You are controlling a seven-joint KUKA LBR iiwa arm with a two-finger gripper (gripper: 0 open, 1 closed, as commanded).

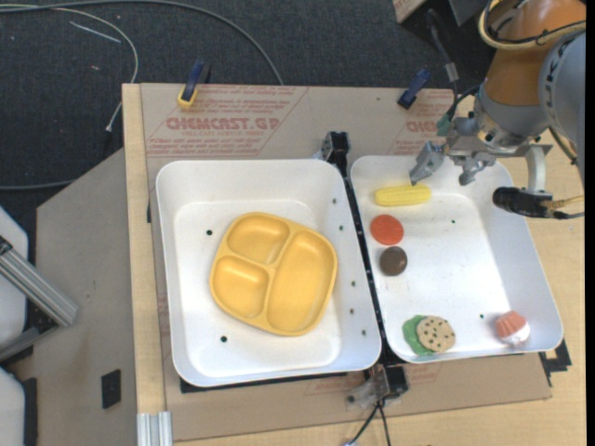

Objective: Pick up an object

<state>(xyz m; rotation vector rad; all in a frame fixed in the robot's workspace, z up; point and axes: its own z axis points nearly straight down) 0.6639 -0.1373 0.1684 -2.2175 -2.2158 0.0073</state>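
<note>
Down at the near edge of the right-hand shallow white bin (535, 277) sits a round tan cookie-like disc (434, 333) lying over a green leaf-shaped piece (413, 334), and off toward that bin's near right corner rests a small pink and white lump (511, 325), hard to identify at this size. Moving up the left side of the same bin, there's a dark brown ball (393, 261), and just beyond it, close but apart, a flat orange-red disc (387, 229). Further back lies the pale yellow corn-cob-shaped toy (403, 195), stretched crosswise near the bin's far left corner. Over in the left-hand white bin (186, 203), a yellow plastic divided plate (273, 272) with three compartments sits roughly in the middle, nothing in it. Now to the action: the grey arm with its orange band (522, 49) comes in from the right, and the two-finger gripper (448, 167) hangs over the far edge of the right bin, just behind and to the right of the corn cob. The fingers (426, 165) are spread apart, released, with nothing between them. The cob lies on the bin floor, near the left fingertip, though contact can't be judged from here.
</note>
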